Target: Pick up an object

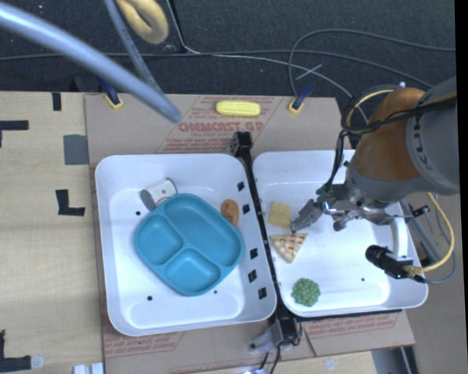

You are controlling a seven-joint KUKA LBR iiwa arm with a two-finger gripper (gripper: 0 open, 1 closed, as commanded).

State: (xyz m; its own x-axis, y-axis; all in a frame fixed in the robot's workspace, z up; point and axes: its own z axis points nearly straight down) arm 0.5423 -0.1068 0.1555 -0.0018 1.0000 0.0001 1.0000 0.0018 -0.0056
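2 shallow white bins sit side by side on the bench, left bin (113,225) and right bin (360,293), split by a dark divider that keeps their contents apart. Arm (405,149), largest item, reaches in from the right and leans over the right bin, wrist angled down toward the bin's left half. Blue tray (186,245), 3 compartments, lies flat and skewed in the left bin. Cup (159,194) lies on its side at the tray's upper corner; a small brown piece (230,211) sits between tray and divider. Gripper (305,216): whether it is clenched or released cannot be told. Likely target, the pizza slice (288,246), lies flat just below the gripper, long axis pointing down toward the tip. Yellow block (279,214) sits just beside; broccoli (306,292) rests nearer the front wall
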